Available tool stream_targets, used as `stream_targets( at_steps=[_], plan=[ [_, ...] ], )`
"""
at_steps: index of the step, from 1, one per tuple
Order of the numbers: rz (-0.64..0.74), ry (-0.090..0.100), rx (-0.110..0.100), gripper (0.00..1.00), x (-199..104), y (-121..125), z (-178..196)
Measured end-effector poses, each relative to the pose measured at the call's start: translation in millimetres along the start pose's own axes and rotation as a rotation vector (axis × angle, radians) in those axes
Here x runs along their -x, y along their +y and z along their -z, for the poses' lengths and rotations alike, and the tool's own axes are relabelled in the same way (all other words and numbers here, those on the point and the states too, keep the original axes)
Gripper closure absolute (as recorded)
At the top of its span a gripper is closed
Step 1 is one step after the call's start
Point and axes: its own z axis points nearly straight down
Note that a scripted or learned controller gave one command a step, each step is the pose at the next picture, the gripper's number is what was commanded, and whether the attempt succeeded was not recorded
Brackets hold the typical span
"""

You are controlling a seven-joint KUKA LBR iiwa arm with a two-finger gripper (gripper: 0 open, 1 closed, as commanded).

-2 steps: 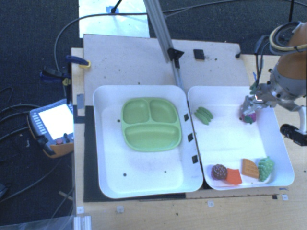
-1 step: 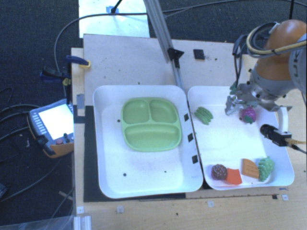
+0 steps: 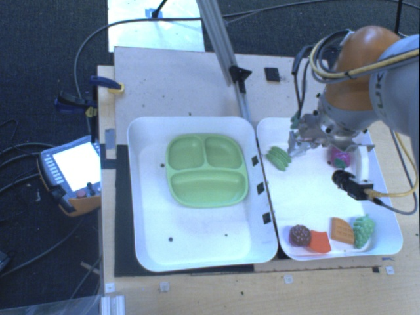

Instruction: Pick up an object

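Note:
My gripper (image 3: 296,144) hangs low over the upper left part of the right bin (image 3: 308,195). A green ridged toy (image 3: 279,157) lies on the bin floor just below and left of it, close to the tip; I cannot tell whether they touch. A magenta toy (image 3: 340,157) lies to the right, partly hidden by the wrist. Along the bin's front edge lie a brown round piece (image 3: 300,235), a red-orange piece (image 3: 319,242), an orange waffle-like square (image 3: 341,230) and a green broccoli-like piece (image 3: 363,230).
The left bin (image 3: 151,235) bears a light green divided plate (image 3: 207,170). A slanted metal pole (image 3: 220,35) crosses above the bins' back edge. A black connector with a yellow cable (image 3: 351,184) hangs off the arm over the right bin.

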Motion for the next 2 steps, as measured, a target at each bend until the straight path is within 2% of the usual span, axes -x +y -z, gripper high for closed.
stream_targets(
  at_steps=[1, 2],
  plan=[
    [0.001, 0.001, 0.003, 1.00, -50, 14, 9],
    [0.002, 0.001, 0.000, 1.00, -107, 6, 10]
  ],
)
